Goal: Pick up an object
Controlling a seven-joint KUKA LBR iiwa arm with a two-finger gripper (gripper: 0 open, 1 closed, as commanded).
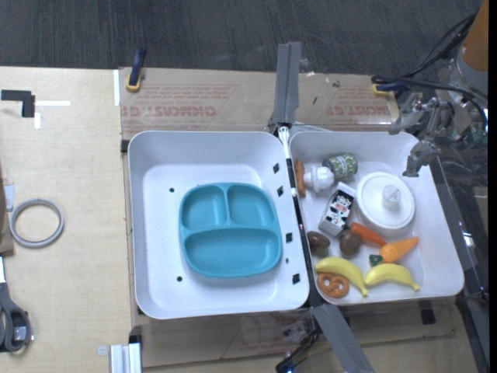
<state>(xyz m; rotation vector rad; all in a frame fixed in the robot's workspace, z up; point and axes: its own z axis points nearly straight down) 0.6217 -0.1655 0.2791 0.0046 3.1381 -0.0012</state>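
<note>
While the gripper (pixel 414 164) hovers, its state unclear, the carrot (pixel 398 248) looks light, rigid, graspable mid-body.

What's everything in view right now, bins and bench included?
left bin: 1, white, centre
divided plate: 1, blue, in left bin
right bin: 1, white, beside left bin
round lidded container: 1, white, right bin
bananas: 2, yellow, right bin's front
carrots: 2, orange, by the container
pretzel: 1, brown, front corner
small carton: 1, black-and-white, right bin
green can: 1, right bin's back
tape roll: 1, grey, bench left
scissors: 1, bench left corner
gripper: 1, grey, over right bin's back right corner
</note>
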